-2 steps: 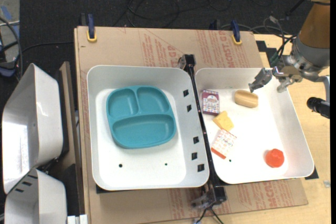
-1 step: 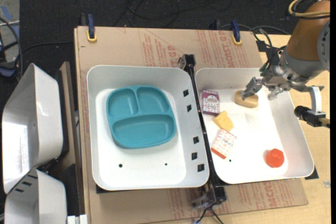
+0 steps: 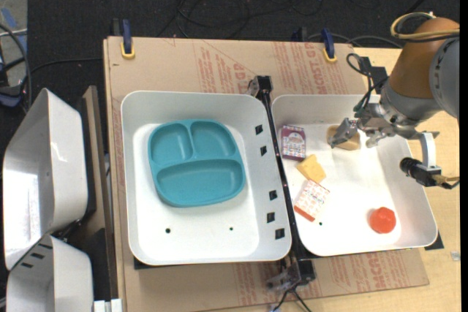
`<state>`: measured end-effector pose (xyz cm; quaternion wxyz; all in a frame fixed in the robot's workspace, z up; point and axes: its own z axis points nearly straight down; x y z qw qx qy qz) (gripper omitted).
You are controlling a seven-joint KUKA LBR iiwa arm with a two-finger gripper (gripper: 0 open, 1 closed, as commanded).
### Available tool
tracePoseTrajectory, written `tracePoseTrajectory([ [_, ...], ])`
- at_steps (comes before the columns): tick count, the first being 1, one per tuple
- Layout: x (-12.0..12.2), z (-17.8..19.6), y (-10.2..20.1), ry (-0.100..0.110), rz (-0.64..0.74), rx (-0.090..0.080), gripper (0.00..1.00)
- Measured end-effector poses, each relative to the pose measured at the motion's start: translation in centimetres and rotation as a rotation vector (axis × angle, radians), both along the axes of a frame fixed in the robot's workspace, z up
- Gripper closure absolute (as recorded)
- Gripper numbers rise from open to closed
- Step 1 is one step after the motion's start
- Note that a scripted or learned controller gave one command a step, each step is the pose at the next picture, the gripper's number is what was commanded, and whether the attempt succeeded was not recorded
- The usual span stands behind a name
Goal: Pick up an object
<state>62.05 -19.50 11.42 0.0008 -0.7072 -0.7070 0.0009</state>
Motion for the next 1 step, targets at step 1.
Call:
tracePoseTrajectory([
  [1,0.12,1.33,0.01,-0.004,0.001,-0.001,1.00],
])
